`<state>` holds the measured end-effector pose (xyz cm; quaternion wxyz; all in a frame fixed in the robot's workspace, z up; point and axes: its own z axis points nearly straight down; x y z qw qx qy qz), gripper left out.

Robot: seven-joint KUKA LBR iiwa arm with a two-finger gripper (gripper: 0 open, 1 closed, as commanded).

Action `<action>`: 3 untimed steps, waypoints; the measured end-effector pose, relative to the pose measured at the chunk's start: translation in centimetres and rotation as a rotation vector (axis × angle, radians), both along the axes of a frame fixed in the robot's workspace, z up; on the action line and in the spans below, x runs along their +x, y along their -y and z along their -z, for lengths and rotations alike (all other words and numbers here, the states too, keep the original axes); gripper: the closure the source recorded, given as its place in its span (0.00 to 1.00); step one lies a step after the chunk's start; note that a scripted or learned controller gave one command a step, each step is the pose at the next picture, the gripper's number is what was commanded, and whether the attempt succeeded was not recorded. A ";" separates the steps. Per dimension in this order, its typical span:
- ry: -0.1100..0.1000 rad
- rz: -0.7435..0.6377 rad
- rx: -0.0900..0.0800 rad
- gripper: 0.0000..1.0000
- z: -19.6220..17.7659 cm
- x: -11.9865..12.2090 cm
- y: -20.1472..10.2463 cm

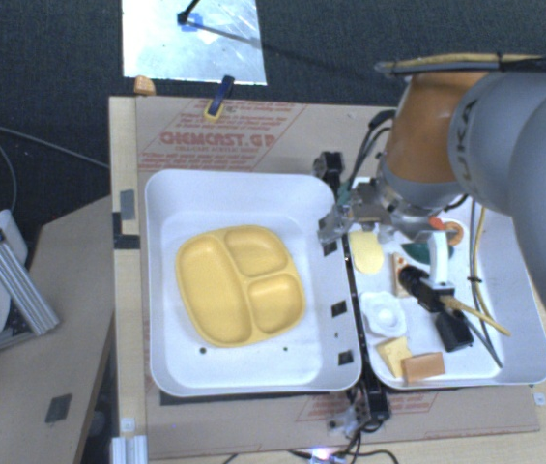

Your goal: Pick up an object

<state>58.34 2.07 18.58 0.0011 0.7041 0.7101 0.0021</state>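
Observation:
The grey arm with its orange band reaches in from the right and hangs over the upper part of the right bin (529, 351). Its gripper (340, 224) sits low at the wall between the two bins, just up and left of a pale yellow oval piece (366, 253). Below that lie a small white cup-like piece (384, 312), a yellow wedge (393, 352) and a tan block (424, 365). A green piece (415, 251) and an orange-rimmed piece (452, 230) peek out from under the wrist. Nothing is visibly held.
The left bin (171, 196) holds a yellow divided plate (241, 284). The bins rest on a cardboard sheet (224, 133). A shiny foil sheet (193, 22) lies at the back, and a metal frame (2, 259) stands at the left.

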 end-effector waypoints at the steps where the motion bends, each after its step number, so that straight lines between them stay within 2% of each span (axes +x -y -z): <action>1: 0.004 0.000 0.001 0.00 -3.2 4.3 -4.4; 2: -0.010 0.016 -0.003 0.00 0.3 -1.6 4.7; 3: 0.001 0.003 -0.002 0.00 0.1 2.8 4.7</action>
